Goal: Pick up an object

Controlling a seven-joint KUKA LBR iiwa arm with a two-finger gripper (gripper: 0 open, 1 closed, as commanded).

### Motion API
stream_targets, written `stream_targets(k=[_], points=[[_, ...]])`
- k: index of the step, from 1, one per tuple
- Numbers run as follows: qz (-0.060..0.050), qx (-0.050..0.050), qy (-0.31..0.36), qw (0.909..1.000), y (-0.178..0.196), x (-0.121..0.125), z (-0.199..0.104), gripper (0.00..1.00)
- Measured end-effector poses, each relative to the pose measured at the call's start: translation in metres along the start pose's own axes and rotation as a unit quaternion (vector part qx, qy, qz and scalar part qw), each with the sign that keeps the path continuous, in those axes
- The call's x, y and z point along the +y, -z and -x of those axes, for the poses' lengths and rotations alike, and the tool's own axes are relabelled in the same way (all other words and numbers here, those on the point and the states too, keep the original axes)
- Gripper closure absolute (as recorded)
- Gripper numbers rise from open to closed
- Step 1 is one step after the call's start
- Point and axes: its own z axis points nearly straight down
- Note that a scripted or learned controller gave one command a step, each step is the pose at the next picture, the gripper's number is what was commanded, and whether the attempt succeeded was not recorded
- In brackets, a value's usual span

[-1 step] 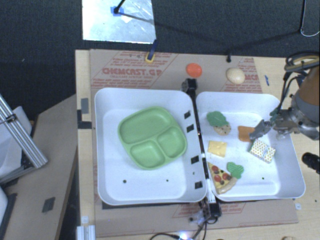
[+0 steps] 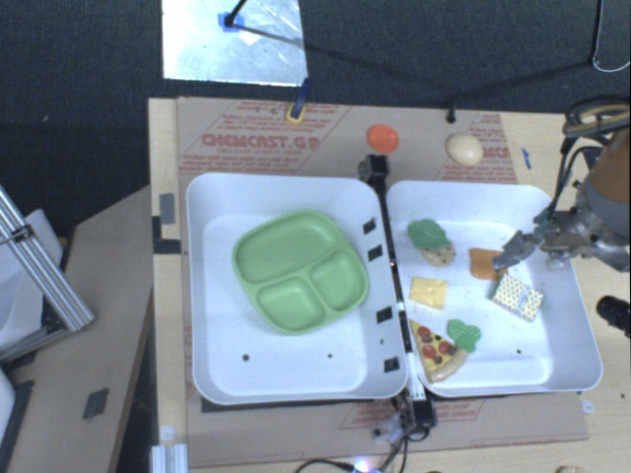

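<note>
A green divided plate [image 2: 299, 270] fills the left bin [image 2: 212, 363]. Just right of it, in the other bin [image 2: 567, 363], lie a cheese square [image 2: 428, 292], a pizza slice [image 2: 437, 350], an orange piece [image 2: 483, 262] and a patterned packet [image 2: 518, 296]. The gripper [image 2: 515, 249] hangs over the orange piece; whether its fingers are spread, I can't tell.

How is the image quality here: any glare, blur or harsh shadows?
Camera view: lighting is even and soft, with shadows faint; the white bins look bright but keep detail; the foil sheet at top glints; the arm and pincer at right are slightly soft, while the pizza slice stays recognisable.
</note>
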Motion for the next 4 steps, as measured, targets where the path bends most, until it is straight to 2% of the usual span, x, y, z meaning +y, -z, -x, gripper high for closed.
stream_targets(k=[2,3,4], points=[[-0.001,0.0,0.0,1.0,-0.111,0.017,-0.009,0.0],[0.006,-0.004,-0.002,1.0,-0.121,0.022,-0.005,0.0],[0.013,-0.007,-0.002,0.9999,-0.108,0.025,-0.004,1.0]])
